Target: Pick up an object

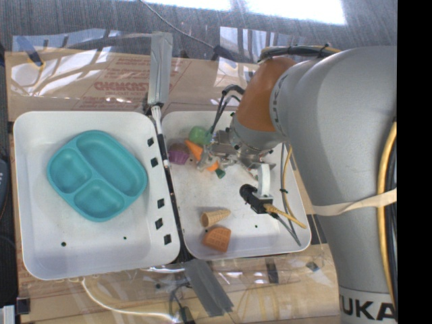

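Where the arm reaches into the right bin, its gripper sits among small toys; I cannot tell the jaws' state.

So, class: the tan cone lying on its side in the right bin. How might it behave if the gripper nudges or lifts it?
The tan cone lies on its side, so a nudge would probably roll it in a curve. Its taper could let it slip from closing fingers. It looks like a small toy, likely light and stiff.

A plate lies in the left bin.
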You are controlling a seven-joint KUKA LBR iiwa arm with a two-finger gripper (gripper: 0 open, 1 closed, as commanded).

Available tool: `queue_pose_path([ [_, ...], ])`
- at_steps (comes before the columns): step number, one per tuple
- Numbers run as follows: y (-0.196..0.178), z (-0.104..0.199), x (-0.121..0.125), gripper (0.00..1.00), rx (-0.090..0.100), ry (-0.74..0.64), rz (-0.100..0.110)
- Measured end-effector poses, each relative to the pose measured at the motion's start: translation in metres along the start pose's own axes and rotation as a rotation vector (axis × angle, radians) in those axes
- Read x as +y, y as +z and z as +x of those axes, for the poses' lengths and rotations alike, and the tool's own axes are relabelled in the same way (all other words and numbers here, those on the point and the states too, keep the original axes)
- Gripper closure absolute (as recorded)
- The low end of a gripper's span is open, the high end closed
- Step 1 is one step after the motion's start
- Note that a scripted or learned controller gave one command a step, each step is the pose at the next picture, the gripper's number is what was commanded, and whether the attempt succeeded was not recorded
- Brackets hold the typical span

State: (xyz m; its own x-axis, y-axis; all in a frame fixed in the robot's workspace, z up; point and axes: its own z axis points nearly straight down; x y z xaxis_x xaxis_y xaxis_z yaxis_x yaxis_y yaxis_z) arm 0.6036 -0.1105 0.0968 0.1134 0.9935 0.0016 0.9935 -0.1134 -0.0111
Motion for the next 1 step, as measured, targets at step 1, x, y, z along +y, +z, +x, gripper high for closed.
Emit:
queue_pose_path([
  [1,-0.0972,0.0656,0.0240,1.00,0.000,-0.079,-0.014],
])
